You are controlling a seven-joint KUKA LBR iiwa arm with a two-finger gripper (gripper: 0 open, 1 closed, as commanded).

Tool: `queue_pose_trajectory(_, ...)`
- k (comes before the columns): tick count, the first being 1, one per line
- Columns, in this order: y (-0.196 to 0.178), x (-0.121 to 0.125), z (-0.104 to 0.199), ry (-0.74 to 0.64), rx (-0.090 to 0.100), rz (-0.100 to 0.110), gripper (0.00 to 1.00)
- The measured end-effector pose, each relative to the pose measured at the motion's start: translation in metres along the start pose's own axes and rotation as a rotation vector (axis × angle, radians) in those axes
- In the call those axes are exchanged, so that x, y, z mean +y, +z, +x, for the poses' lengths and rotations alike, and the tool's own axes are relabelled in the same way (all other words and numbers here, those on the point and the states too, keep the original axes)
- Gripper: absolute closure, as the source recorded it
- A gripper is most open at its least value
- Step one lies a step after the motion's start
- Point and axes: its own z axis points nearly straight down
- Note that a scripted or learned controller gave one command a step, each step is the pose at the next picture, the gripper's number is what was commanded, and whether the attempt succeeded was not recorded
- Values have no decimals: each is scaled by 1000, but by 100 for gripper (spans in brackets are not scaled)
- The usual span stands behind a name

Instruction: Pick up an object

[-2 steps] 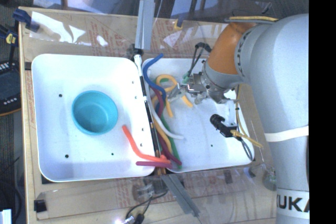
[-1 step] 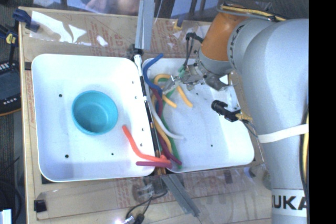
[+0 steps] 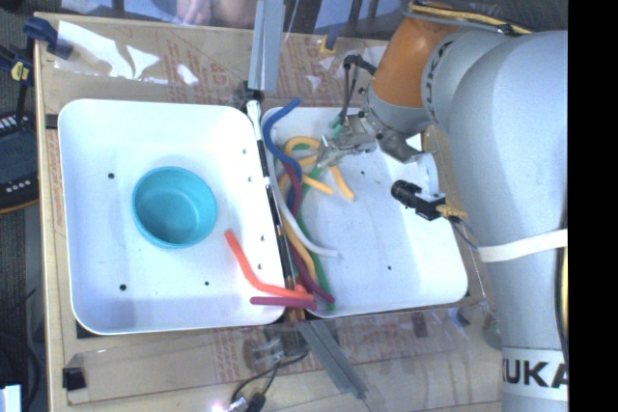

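Here the gripper (image 3: 333, 146) is lowered onto light, bendy yellow tubes (image 3: 314, 161); its opening cannot be told; a mid-length hold is judged best.

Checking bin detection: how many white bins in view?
2. Left shallow white plastic bin holds a round blue bowl; right shallow white plastic bin sits beside it, under the arm, with coloured bent strips along its left wall.

Turquoise bowl (image 3: 175, 206), white bins (image 3: 87, 125) (orange-banded grey arm (image 3: 502, 111)).
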Motion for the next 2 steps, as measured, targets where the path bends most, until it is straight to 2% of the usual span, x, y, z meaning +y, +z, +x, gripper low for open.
queue_pose_trajectory(1, 0, 0, 0, 0, 0, 0, 0)
queue_pose_trajectory(2, -11, 1, 0, -2, -1, -4, 100)
